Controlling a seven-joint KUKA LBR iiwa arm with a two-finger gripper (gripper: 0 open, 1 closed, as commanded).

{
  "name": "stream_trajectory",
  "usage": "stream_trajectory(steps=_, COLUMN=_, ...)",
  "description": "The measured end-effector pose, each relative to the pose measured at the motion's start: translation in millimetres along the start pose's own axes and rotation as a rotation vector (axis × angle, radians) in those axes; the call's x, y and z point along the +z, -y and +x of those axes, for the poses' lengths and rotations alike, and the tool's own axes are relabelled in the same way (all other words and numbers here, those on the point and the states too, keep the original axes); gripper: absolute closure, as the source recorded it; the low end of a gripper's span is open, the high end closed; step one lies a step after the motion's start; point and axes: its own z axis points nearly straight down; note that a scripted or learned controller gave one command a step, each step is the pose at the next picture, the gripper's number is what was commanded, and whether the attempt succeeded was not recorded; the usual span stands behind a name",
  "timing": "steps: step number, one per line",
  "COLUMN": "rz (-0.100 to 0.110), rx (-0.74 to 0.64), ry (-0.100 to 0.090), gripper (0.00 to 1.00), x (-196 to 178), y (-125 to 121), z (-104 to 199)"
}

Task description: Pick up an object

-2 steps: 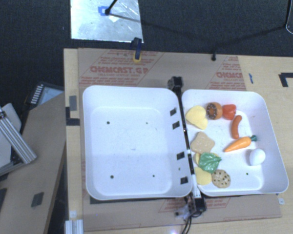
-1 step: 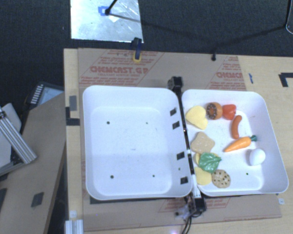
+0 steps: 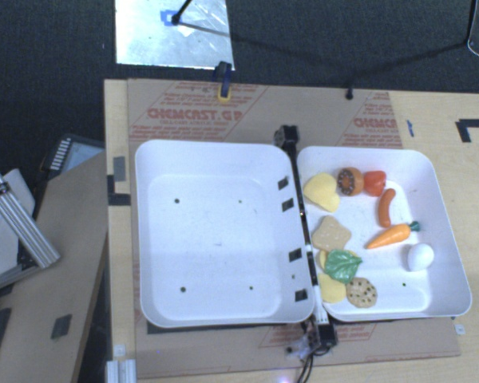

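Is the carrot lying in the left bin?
No, the carrot lies in the right bin, between the sausage and the egg.

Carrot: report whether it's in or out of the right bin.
In. The carrot lies flat on the right bin's floor, between the sausage and the egg.

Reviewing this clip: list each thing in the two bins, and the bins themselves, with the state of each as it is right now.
left bin: flat on the bench
right bin: holds all the toy food
carrot: lying flat, tip toward the left bin
sausage: lying loose
egg: resting alone near the right wall
tomato: touching the donut
cookie: flat, near the front wall
green leaf: lying over a yellow piece
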Motion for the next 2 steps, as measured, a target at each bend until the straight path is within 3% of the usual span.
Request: stream_trajectory(steps=2, rz=-0.009, rx=-0.011, ry=0.005, gripper=1.0, x=-28, y=-123, z=3)
